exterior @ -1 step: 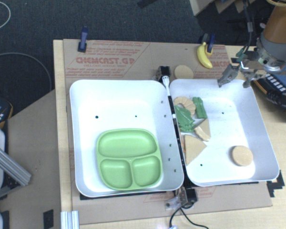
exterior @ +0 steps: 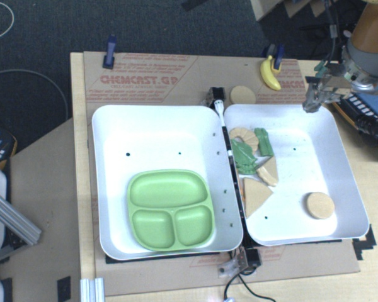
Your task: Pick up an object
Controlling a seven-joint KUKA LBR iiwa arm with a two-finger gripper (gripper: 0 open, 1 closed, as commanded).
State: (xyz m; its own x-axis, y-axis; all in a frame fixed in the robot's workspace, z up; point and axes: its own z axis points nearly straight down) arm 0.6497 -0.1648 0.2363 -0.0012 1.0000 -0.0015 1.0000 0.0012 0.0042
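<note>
The right bin [exterior: 315,162] holds a heap of flat tan wooden pieces [exterior: 258,190] and green pieces [exterior: 244,156] along its left side. A round tan disc [exterior: 319,205] lies apart near its front right corner. My gripper [exterior: 313,100] hangs over the far right corner of this bin, well away from the heap and the disc. I see nothing held in it. The left bin [exterior: 151,137] carries a green divided plate [exterior: 170,209] in its front half.
A yellow banana [exterior: 271,74] and a tan disc [exterior: 242,95] lie on the cardboard behind the right bin. Blue clamps [exterior: 109,52] [exterior: 277,54] sit at the board's far edge. A black hinge strip [exterior: 230,162] runs between the bins.
</note>
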